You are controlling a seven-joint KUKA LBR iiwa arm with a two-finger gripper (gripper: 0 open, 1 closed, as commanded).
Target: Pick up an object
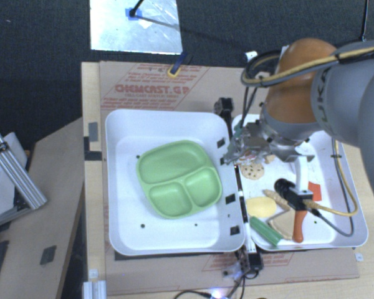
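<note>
Camera view.
- Gripper: low over the far-left corner of the right bin; open or closed, cannot tell.
- Cookie: just near of the gripper.
- Yellow piece, green block: near-left corner.
- Left bin: holds green divided plate.
</note>
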